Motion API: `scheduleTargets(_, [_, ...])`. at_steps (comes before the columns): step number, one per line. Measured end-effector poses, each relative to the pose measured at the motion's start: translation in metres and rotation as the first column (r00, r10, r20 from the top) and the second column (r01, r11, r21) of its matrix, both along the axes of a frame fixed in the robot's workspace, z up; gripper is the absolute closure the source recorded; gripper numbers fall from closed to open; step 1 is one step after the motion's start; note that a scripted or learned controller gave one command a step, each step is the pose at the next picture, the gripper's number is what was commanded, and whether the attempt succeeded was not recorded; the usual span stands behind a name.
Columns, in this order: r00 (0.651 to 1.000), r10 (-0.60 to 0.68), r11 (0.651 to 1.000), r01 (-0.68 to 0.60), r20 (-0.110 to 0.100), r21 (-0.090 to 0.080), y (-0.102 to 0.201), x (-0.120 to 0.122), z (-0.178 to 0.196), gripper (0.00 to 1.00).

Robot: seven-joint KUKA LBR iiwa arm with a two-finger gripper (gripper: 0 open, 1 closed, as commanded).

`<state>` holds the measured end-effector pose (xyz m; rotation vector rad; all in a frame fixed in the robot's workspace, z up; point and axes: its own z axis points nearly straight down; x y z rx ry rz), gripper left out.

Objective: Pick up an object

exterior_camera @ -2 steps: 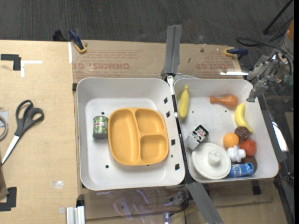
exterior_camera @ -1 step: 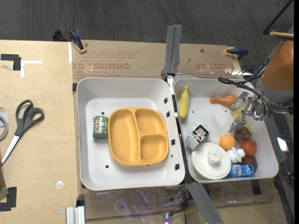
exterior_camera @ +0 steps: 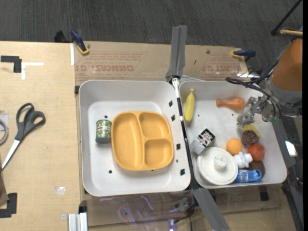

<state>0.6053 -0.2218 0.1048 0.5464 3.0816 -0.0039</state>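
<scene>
We see the gripper (exterior_camera: 252, 112) over the upper right of the right bin (exterior_camera: 211, 91), its fingers pointing down above a yellow object (exterior_camera: 251, 127); we cannot tell whether they are wide or narrow, and nothing shows between them. Below lie a brown ball (exterior_camera: 250, 137), an orange (exterior_camera: 234, 146) and a red ball (exterior_camera: 256, 151). A banana (exterior_camera: 189, 105) lies at the bin's upper left. The left bin (exterior_camera: 91, 143) holds a yellow divided plate (exterior_camera: 142, 140) and a green-labelled can (exterior_camera: 103, 130), writing unreadable. The cardboard (exterior_camera: 125, 62) print reads reversed. Scissors (exterior_camera: 21, 125) lie on the worktop (exterior_camera: 38, 172).
</scene>
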Motion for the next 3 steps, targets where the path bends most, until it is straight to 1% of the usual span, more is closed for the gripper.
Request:
scheduleTargets(1, [1.000,0.000,1.000,0.000,0.000,0.000,0.000,0.000,0.000,0.00])
scheduleTargets(2, [1.000,0.001,1.000,-0.001,0.006,-0.002,0.000,0.002,0.011,1.00])
scheduleTargets(3, [1.000,0.001,1.000,-0.001,0.005,-0.002,0.000,0.001,0.011,0.00])
